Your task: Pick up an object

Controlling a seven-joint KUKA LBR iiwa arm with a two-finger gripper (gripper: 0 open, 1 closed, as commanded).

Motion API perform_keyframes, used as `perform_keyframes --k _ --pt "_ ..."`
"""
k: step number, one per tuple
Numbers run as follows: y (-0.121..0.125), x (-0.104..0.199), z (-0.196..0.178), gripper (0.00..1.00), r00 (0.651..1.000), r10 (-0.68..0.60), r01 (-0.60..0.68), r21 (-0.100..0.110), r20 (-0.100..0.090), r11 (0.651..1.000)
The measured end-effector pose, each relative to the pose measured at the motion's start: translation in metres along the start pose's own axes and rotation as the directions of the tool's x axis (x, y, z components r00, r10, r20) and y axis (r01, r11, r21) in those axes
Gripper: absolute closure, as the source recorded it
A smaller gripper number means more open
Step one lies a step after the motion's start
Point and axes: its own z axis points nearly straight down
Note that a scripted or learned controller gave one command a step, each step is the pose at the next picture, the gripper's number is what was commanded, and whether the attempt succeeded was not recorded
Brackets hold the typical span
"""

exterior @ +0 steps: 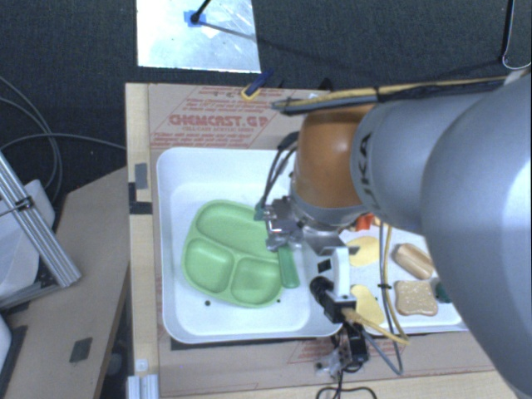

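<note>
Though its grip is unclear, the hand (287, 252) meets an upright green stick (288, 268).

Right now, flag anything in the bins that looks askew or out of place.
The green divided plate lies at a slant across the left bin, not square to its walls. The toast slice and bread roll lie loose in the right bin. Nothing looks spilled or broken.

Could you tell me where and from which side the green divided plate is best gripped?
Probably by the raised outer rim of the green divided plate on its left edge, coming from above: it lies flat in the left bin, and that side is away from the gripper.
</note>
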Motion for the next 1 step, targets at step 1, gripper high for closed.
perform_keyframes --k 1 --pt "0.015 -0.07 -0.0533 1.0 1.0 0.006 -0.006 -0.021 -0.002 1.0"
